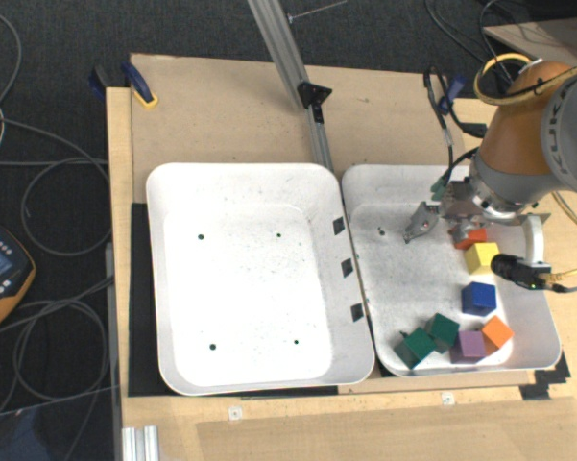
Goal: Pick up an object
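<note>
Both bins are white – the left bin (240,277) flecked with fine dark specks and marked by four small dark dots, the right bin (403,286) speckled grey across its floor. In the right one lie a yellow block (481,256), a blue block (479,298), an orange block (497,331), a purple block (471,344), two dark green blocks (429,339) and a red-orange piece (469,238). The arm (523,142) is orange-brown over grey – and the bench (221,104) is pale tan wood, on a dark grey carpet (38,65).
</note>
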Motion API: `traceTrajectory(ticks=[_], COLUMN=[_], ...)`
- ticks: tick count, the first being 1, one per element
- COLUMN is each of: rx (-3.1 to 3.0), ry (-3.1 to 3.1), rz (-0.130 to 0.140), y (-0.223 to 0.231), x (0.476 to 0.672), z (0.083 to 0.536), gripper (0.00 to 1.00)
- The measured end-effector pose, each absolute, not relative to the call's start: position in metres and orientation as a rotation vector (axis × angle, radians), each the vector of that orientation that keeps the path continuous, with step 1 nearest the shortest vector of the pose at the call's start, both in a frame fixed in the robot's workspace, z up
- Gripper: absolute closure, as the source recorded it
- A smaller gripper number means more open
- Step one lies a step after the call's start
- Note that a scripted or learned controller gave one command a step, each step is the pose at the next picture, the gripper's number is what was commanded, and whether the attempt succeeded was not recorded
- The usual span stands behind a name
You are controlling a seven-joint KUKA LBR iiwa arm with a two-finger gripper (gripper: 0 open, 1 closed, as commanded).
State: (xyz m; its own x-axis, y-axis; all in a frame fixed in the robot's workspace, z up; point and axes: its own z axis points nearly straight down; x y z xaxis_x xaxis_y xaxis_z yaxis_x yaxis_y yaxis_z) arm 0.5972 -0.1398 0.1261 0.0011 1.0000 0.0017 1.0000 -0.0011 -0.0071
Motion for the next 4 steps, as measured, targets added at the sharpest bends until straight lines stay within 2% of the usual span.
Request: traceTrajectory(ticks=[1, 4], rx=[-2.222, -2.224], ry=[-2.223, -2.228], rz=[-0.003, -0.006], y=[-0.140, -0.130], x=[0.600, 0.596], z=[0.141, 0.301], gripper=[1.00, 1.00])
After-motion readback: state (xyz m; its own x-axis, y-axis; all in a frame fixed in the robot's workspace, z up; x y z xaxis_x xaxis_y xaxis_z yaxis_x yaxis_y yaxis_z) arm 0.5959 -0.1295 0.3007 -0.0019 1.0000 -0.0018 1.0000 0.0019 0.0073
